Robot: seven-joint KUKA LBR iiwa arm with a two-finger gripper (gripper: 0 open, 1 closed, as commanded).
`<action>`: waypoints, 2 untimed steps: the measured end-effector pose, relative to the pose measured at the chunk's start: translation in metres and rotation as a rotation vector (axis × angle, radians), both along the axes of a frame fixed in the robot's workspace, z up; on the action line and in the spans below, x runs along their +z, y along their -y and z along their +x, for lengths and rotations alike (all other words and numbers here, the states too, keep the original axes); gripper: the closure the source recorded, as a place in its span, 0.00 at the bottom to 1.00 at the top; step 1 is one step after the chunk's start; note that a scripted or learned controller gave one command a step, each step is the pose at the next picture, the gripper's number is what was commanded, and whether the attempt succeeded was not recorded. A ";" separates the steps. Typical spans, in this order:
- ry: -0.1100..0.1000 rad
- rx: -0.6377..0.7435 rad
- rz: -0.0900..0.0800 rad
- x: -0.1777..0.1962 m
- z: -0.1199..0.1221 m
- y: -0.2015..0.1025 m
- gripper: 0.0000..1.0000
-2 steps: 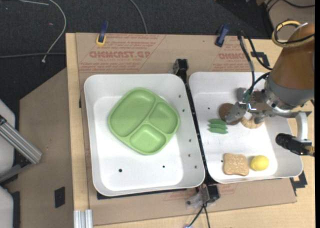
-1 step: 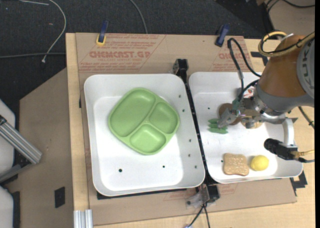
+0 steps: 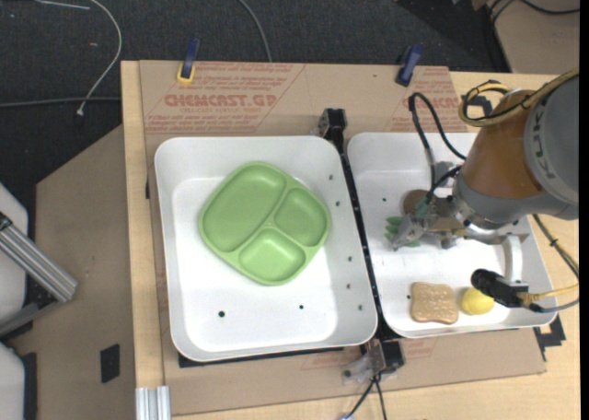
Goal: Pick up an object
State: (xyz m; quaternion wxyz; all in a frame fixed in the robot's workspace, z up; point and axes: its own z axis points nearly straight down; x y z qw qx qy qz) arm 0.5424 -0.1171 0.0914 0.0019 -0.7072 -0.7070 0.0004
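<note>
Cardboard sheeting covers the bench under two shallow white bins, the left bin (image 3: 184, 252) bearing a green three-compartment plastic plate (image 3: 265, 222) and the right bin (image 3: 386, 179) bearing my gripper (image 3: 416, 223), low beside a small green object (image 3: 396, 225) at that bin's left-middle. Whether my gripper is spread or pressed together I cannot tell, and nothing shows pinched in it, so I judge the grasp not yet made. I should centre squarely over the green piece before lifting; its long axis and heading are too hidden to read, while a tan cracker-like square (image 3: 433, 302) and a yellow lemon-shaped toy (image 3: 475, 302) lie near the front edge.
</note>
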 end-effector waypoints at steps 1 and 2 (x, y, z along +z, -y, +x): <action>0.003 -0.001 0.000 0.012 0.000 0.000 1.00; 0.008 0.002 -0.003 0.068 0.003 -0.011 1.00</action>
